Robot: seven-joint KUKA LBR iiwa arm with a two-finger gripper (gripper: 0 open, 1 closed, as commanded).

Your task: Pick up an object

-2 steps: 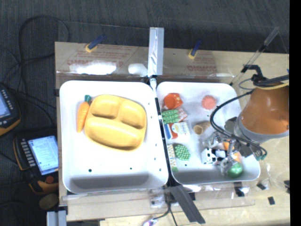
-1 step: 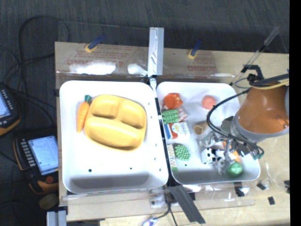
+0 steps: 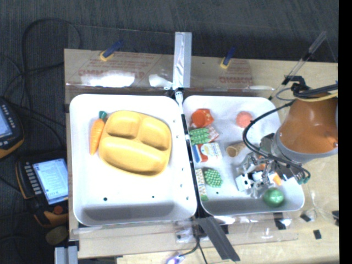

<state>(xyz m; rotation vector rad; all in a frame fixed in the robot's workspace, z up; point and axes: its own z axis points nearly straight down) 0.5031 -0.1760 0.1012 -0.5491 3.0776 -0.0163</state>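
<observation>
Down at the near right corner of the right bin (image 3: pixel 223 104) we find our gripper (image 3: pixel 254 176), hanging low over the floor of the bin among its own cables; whether it is spread or pressed together we cannot tell, since the wrist and wiring hide it from above.

Just beside it, on the near right, lies a small green ball (image 3: pixel 273 197), which we judge the likeliest thing to pick up. It looks light and smooth, probably hard plastic, so it may roll or squirt out if pinched off-centre; we would close across its widest part, squarely from above. It also sits close to the bin's near wall, which leaves little room on that side.

Other candidates lie to the left in the same bin: a green dotted packet (image 3: pixel 211 177) and a red and white packet (image 3: pixel 206 151), both flat and likely thin, hard to get under. At the far end are an orange-red toy vegetable (image 3: pixel 202 116) and a small pink piece (image 3: pixel 244 118), rounded and light. A small tan piece (image 3: pixel 235 149) lies between these and the arm.

Over in the left bin (image 3: pixel 77 147) rest a big yellow divided plate (image 3: pixel 135 142), too wide for a pinch, and a toy carrot (image 3: pixel 97 134) touching its left edge.
</observation>
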